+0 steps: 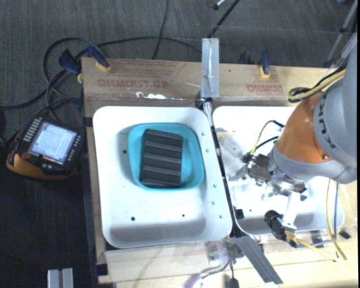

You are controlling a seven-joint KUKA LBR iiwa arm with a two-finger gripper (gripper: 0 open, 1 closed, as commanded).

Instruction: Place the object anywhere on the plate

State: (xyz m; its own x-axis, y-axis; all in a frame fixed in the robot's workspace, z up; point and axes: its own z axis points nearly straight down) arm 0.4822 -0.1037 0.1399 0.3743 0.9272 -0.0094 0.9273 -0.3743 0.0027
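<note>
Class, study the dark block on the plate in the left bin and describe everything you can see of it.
The block is dark grey, roughly rectangular, with raised ribs running across its top. It looks like matte plastic or rubber. It lies flat, slightly skewed, near the middle of the turquoise plate, which sits in the left bin. It touches just the plate.

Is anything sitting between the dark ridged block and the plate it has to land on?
Nothing visible does. The dark ridged block already lies on the turquoise plate in the left bin. The gripper is over the right bin, across the divider between the bins.
</note>
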